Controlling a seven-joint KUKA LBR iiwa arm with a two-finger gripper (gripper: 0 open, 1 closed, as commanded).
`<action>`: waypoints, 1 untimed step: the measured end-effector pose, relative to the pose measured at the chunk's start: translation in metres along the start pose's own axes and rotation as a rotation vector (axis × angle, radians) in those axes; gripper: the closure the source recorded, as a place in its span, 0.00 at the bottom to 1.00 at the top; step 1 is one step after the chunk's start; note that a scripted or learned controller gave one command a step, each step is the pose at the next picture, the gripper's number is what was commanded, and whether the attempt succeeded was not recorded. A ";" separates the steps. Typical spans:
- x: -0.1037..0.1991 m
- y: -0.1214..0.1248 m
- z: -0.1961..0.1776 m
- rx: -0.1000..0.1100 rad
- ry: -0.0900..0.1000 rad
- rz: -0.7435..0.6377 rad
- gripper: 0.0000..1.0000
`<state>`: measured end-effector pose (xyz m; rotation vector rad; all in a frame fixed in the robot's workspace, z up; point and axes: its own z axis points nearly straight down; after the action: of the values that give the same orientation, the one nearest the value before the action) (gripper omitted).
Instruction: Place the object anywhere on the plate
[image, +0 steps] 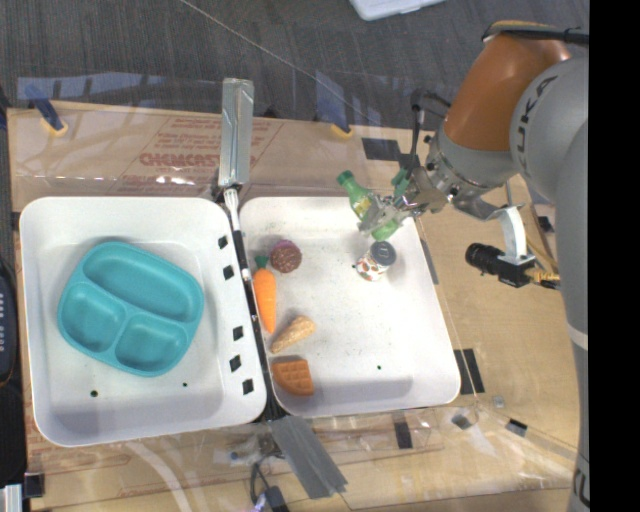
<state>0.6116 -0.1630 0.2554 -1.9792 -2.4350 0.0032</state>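
One small green bottle (352, 193) sat pinched in my claw (378, 212), light, hard and slippery, best held by its middle, far from the plate (130, 307).

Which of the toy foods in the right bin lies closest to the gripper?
The small white cup-like toy, just below the gripper. The carrot, round maroon piece, cone and waffle lie further left.
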 end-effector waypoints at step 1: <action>0.089 0.047 0.068 0.006 0.003 0.080 1.00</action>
<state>0.6388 -0.0660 0.1870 -2.0714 -2.3497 0.0075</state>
